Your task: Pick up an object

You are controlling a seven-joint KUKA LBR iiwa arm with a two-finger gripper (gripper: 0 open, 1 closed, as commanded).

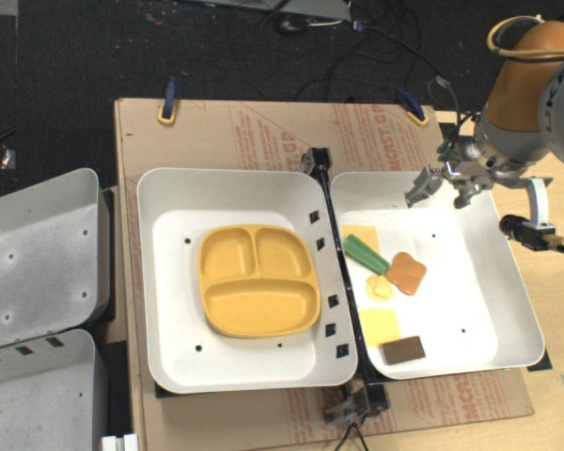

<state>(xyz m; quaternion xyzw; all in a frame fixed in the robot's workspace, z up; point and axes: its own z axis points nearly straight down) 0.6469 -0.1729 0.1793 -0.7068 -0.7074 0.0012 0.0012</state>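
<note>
Objects for picking lie in the right bin (470, 294), all gathered in its left half. I see a green block (365, 253) lying at a slant across a pale yellow square (360, 237) near the dividing edge. Just to the right of the green block sits an orange piece (407, 273), and a small yellow shape (380, 288) touches its lower left side. Below those, a second yellow square (378, 324) lies flat, and a dark brown block (403, 349) rests just beside its lower right corner, near the front wall of the bin.

From my seat, the gripper (445, 188) hangs over the far edge of the right bin, well apart from the cluster. Its two fingers are spread, with one finger (420, 187) reaching toward the left and nothing between them. The grey arm (526, 83) comes in from the right with its orange band above the wrist.

The left bin (169, 280) holds a yellow divided plate (259, 281), set upright near its middle, three compartments showing. Both bins sit side by side on a brown board (244, 134) on the worktop (559, 280).
</note>
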